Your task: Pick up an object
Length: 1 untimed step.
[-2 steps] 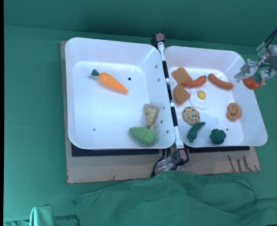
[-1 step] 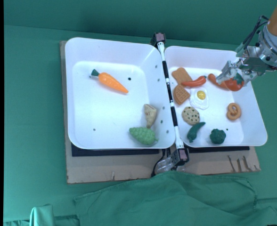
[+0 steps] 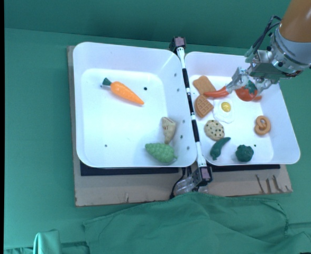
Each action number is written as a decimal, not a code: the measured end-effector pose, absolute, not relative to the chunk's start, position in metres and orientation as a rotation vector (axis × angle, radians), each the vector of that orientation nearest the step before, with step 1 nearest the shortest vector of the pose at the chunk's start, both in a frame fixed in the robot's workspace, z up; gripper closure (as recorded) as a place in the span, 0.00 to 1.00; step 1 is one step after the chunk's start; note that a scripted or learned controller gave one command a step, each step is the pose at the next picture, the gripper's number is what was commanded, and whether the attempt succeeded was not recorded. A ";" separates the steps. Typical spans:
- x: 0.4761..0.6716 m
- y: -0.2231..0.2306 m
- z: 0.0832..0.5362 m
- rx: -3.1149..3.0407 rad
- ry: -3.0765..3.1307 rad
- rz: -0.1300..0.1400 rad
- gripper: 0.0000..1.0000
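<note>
My gripper [image 3: 245, 84] hangs low over the back of the right bin [image 3: 285, 142]. Directly beneath it is a red round toy with a green stem [image 3: 247, 94], partly hidden by the gripper. A red chili pepper [image 3: 217, 93] lies just to its left, with its tip reaching the gripper. I cannot make out whether either one is held.
Also in the right bin are an orange cracker [image 3: 204, 84], a waffle [image 3: 203, 105], a fried egg [image 3: 225, 109], a cookie [image 3: 214, 129], a green chili [image 3: 219, 147], broccoli [image 3: 244, 153] and a pretzel [image 3: 262, 125]. The left bin [image 3: 87, 62] holds a carrot [image 3: 124, 92], a beige piece [image 3: 168, 128] and a bumpy green fruit [image 3: 161, 152].
</note>
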State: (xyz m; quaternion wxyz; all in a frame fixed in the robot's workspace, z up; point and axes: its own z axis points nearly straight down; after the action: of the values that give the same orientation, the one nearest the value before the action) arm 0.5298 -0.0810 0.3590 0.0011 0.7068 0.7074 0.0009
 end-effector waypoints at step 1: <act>0.539 -0.035 0.340 2.220 2.222 0.001 1.00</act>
State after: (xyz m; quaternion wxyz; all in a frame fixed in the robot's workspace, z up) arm 0.5394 -0.0352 0.3404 0.0002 0.7068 0.7074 0.0002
